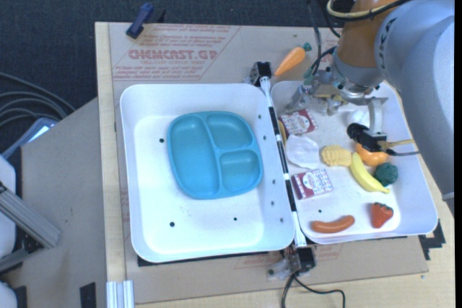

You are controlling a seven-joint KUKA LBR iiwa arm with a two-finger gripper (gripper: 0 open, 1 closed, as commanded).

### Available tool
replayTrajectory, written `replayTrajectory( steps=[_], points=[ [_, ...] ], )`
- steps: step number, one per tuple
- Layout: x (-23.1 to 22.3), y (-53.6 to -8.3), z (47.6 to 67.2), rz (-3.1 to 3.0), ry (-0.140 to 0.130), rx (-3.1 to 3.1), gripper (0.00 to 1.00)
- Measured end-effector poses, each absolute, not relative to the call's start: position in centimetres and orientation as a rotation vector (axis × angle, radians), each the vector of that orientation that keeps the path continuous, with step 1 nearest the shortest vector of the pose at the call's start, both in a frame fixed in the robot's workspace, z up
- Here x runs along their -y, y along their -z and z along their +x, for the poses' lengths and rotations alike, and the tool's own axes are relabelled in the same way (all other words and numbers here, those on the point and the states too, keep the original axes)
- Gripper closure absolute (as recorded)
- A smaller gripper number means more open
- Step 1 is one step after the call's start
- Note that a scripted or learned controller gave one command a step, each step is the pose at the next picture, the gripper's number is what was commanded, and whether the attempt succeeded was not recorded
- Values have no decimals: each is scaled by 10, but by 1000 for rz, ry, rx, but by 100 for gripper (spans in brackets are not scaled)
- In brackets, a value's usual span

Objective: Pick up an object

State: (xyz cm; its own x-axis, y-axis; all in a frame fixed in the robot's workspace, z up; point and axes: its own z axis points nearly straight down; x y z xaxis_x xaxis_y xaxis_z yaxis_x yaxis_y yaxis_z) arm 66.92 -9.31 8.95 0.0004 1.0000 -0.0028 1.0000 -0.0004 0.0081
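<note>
My own wrist and the wide grey arm behind it cover the far end of the right bin (415, 221), so much of what lies under me is hidden. My gripper (328, 97) hangs over that far end, close to the wall between the two bins. From this slant I cannot tell whether my jaws are open or closed, and I see nothing between them.

The nearest thing to me is a red-and-white packet (297, 122), flat on the bin floor just beside the dividing wall, its print too small to read. It looks thin and a little crumpled, with a pale border around the red.

Nearer the camera lie a white disc (302, 151), a yellow corn cob (336, 155), a second packet (312, 184), a banana (367, 177), a green lump (386, 173) that is hard to make out, a strawberry (381, 213) and a sausage (332, 225). An orange piece (372, 155) is partly covered.

A carrot (290, 61) lies on the bench (173, 54), outside the bin. The left bin (144, 184) holds a blue divided plate (215, 154).
</note>
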Motion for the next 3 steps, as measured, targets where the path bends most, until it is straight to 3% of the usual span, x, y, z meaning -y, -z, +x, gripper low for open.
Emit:
replayTrajectory(
  steps=[3],
  points=[
    [93,-89,669,2217,-7,-2216,0]
  ],
)
